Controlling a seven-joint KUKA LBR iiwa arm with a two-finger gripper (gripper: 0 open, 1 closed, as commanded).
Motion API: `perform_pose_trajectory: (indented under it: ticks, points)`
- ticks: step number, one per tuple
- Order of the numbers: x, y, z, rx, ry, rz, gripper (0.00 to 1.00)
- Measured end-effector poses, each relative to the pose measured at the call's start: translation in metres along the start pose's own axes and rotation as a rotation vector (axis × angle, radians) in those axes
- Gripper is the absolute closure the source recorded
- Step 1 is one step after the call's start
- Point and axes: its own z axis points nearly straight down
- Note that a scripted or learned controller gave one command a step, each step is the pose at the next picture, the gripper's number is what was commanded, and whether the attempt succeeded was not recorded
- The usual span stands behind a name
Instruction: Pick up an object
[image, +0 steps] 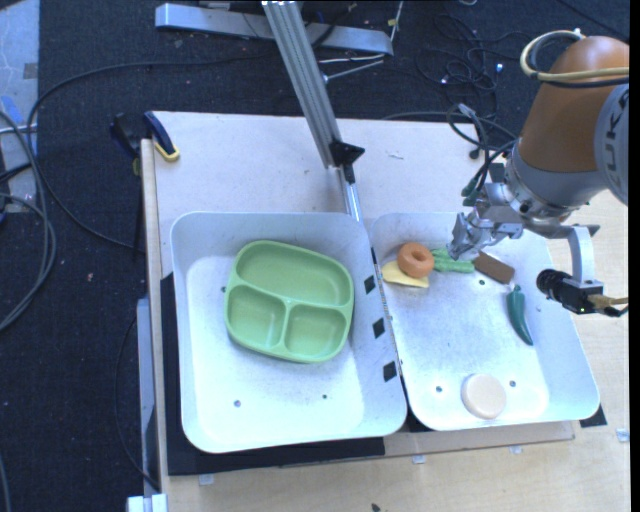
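In the right bin (560, 395) lie several small items: an orange doughnut (415, 260) resting on a yellow wedge (403, 278), a light green piece (452, 264), a brown block (493, 267), a dark green pepper (519, 313) and a pale round disc (484, 395). My gripper (463, 243) hangs low over the bin's far part, its tips just above the light green piece and between the doughnut and the brown block. I see nothing held between its fingers.
The left bin (200, 400) holds a green divided plate (290, 300). A slanted metal pole (312, 90) comes down to the far edge between the bins. A black fitting with a cable (570, 290) sticks out at the right bin's right rim.
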Motion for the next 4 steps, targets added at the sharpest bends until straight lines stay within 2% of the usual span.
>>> perform_pose_trajectory:
  ticks: [2,4]
  points:
    - [0.090,-0.047,0.029,0.001,0.000,-0.001,1.00]
    - [0.186,-0.081,0.016,0.000,0.001,-0.002,1.00]
